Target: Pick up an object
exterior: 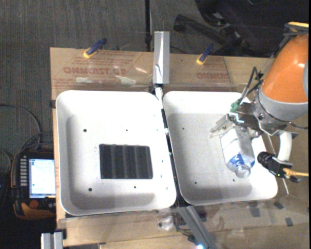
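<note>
A clear plastic bottle (238, 157) with a blue label lies in the right bin (197, 139), towards its right side, with its cap end pointing to the front. My gripper (237, 127) is directly over the bottle's far end and hides that end. The grey arm with its orange band (287, 74) reaches in from the right. I cannot tell whether the bottle is touched or held. A dark ribbed rectangular block (125, 161) lies flat in the middle of the left bin (72, 139).
The two bins meet at a central ridge (166, 139). A black cable fitting (272, 163) hangs off the arm by the right bin's right wall. A cardboard sheet with two clamps (119, 69) lies behind the bins.
</note>
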Controlling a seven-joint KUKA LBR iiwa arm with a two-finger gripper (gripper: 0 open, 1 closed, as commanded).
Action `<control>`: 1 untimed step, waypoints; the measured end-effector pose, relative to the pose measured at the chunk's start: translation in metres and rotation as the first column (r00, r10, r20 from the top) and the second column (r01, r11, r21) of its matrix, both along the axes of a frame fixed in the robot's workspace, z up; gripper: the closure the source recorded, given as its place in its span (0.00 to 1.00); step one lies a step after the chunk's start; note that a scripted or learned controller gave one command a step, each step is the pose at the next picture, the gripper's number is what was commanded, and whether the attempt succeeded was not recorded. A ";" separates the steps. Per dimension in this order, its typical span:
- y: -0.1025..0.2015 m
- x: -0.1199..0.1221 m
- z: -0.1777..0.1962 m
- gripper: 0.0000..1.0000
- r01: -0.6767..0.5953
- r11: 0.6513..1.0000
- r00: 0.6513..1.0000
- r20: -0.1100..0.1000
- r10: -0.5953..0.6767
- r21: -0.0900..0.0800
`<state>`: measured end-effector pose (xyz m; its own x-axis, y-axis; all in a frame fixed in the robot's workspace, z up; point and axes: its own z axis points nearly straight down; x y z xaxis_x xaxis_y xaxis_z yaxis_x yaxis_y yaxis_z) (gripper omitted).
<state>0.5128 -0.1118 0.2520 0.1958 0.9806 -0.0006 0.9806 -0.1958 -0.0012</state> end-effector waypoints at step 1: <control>-0.039 -0.026 0.005 0.00 -0.092 0.996 0.996 0.000 0.092 -0.002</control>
<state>0.4866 -0.1510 0.2568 0.1046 0.9945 -0.0022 0.9945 -0.1046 -0.0009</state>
